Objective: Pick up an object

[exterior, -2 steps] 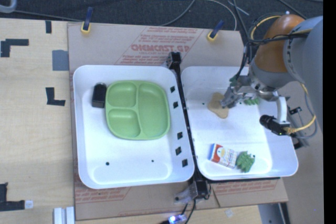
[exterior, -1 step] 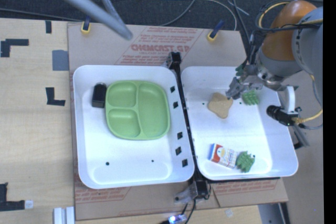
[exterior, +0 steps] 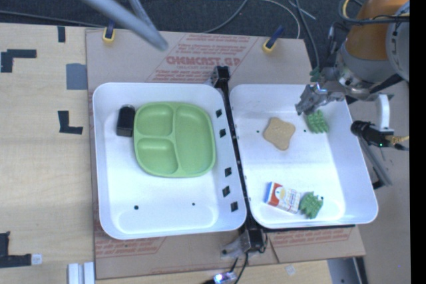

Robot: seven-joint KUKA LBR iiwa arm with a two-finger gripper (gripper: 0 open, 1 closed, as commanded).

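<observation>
Two white bins sit side by side on the bench. The left bin [exterior: 113,209] holds a green divided tray [exterior: 174,139] with three compartments, and a small black block [exterior: 125,121] lies just beside the tray's left edge. The right bin [exterior: 353,196] holds a tan, bread-shaped piece [exterior: 279,132] near its upper middle, a green ridged toy [exterior: 317,121] just to the right of that piece, and, near the lower edge, a small carton [exterior: 282,197] in white, red and blue with a green leafy toy [exterior: 311,204] touching its right end. The arm [exterior: 373,30], grey with an orange band, reaches in from the right over the right bin's upper right corner. The gripper [exterior: 310,102] hangs above the bin's upper right area, its tip just beside the upper end of the green ridged toy; whether it touches that toy cannot be told. Whether it is released or clenched cannot be told at this angle, and nothing can be seen held in it. Every object lies on a bin floor.
</observation>
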